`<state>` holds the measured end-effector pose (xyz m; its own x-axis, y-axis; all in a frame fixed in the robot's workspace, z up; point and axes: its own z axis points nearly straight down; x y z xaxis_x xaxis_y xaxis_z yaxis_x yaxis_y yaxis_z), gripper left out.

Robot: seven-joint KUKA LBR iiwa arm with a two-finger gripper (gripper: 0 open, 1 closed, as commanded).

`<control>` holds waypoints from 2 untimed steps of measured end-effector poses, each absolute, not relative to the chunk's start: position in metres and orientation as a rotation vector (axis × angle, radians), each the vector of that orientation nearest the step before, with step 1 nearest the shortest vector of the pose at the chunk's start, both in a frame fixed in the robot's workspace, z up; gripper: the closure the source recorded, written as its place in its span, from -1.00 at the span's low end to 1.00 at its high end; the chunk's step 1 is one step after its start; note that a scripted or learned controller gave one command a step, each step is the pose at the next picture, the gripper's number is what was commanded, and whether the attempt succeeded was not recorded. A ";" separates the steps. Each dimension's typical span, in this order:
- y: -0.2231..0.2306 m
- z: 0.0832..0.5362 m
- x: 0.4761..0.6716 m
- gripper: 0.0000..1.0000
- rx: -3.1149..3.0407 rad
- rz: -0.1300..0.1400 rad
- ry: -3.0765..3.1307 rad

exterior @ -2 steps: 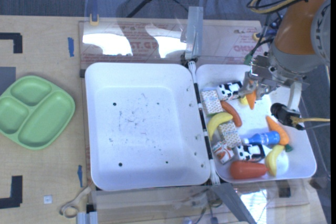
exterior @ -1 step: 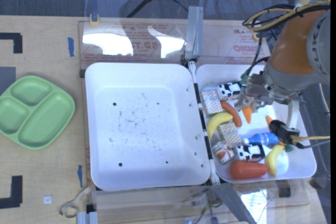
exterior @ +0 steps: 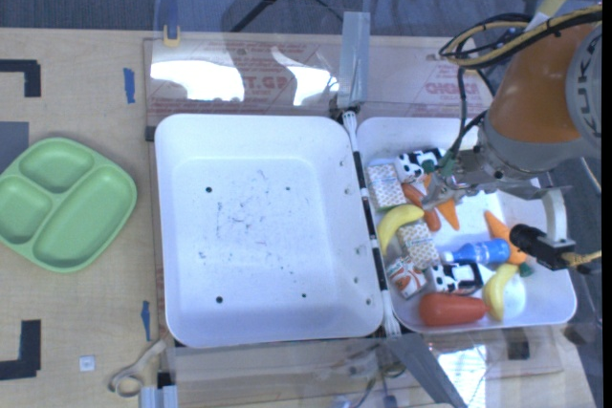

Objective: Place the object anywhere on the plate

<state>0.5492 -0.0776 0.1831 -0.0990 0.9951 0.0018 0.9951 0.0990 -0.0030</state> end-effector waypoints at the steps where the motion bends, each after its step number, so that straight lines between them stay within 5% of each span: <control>1: -0.104 0.103 0.532 1.00 -2.295 -0.014 -2.158; 2: -0.049 0.183 0.552 1.00 -2.157 0.001 -2.282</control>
